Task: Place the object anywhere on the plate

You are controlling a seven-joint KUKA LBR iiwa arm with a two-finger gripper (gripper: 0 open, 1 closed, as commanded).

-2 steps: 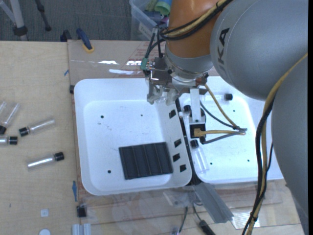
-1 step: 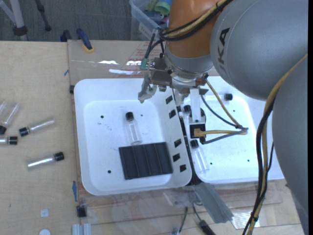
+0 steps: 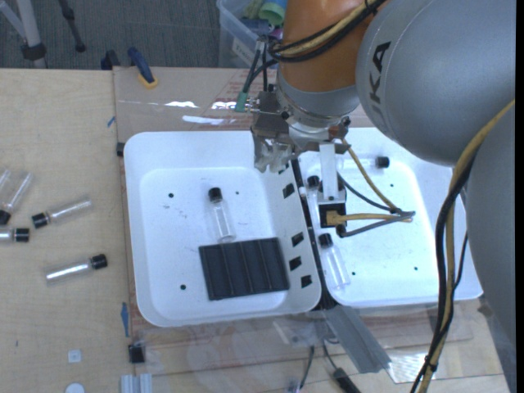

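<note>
**Glass vial short of the plate, pick not yet made**

Glass vial (image 3: pixel 219 218), black cap at its far end, lay on the floor of the left bin (image 3: pixel 151 158), about mid-bin. It sat just beyond the far edge of the black ribbed plate (image 3: pixel 243 268), close to it but apart. The plate lay flat toward that bin's near right corner.

Gripper (image 3: pixel 273 158) hung over the ridge between the two bins, near their far edge and well apart from the vial. You could not tell from this slant whether it was spread or pressed together. Nothing showed in its grasp.

A second vial (image 3: pixel 334 267) lay in the right bin (image 3: pixel 409 178), along its left wall. Loose vials (image 3: pixel 75 267) lay out on the bench (image 3: pixel 57 121), left of the bins.

Judgement: the step in hand was the approach, with nothing picked. I took the left-bin vial for the object, since it lay nearest the plate.

The next move called for a shift left and toward the near edge, then a descent over the vial's body. You needed to close across its width, since it looked likely to roll. After that came a short carry to the ribs.
</note>
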